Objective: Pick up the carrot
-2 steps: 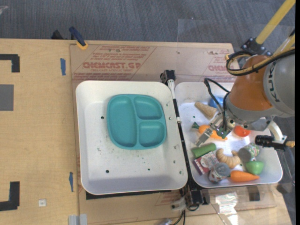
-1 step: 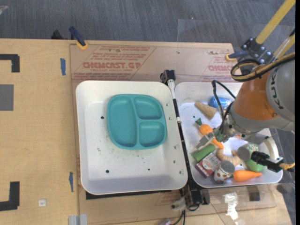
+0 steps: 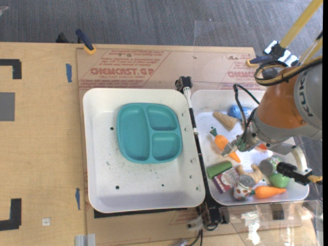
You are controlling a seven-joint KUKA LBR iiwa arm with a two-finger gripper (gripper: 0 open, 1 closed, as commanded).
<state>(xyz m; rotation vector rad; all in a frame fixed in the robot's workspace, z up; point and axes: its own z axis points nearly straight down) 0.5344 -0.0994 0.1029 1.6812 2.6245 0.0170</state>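
A small orange carrot with a green top lies in the right bin, left of centre. A second, larger orange carrot lies near that bin's front edge, beside a green toy. My gripper hangs low over the bin, just right of the small carrot and close to its tip. A small orange piece lies right below the gripper. The orange wrist band covers the bin's middle right.
The right bin also holds a beige cone, a blue object, a green block, a red packet and a small figurine. The left bin holds a teal divided plate.
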